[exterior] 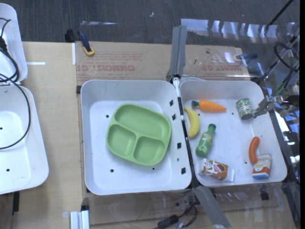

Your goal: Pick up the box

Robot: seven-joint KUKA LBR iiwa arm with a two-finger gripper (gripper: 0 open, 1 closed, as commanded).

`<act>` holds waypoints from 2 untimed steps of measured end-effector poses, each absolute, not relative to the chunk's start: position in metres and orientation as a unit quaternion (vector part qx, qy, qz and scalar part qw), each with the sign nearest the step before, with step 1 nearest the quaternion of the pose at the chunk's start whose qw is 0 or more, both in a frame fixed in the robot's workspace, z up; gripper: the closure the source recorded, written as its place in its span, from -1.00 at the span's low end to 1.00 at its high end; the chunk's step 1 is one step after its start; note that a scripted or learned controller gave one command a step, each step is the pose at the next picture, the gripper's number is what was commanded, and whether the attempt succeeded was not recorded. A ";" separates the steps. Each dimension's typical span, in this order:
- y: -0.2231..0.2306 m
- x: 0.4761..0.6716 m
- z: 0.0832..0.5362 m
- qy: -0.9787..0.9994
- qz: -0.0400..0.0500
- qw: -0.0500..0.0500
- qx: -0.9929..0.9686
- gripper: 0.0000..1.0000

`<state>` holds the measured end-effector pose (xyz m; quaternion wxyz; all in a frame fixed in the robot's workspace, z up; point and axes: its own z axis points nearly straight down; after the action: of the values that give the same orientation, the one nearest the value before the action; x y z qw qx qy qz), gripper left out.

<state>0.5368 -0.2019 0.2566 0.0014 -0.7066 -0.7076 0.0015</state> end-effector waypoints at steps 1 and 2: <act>-0.122 0.534 0.150 -0.725 0.002 0.002 -0.689 -1.00; -0.176 0.477 0.148 -0.731 0.001 0.002 -0.682 -1.00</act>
<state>0.4769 -0.1760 0.1478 0.0017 -0.6821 -0.7312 0.0012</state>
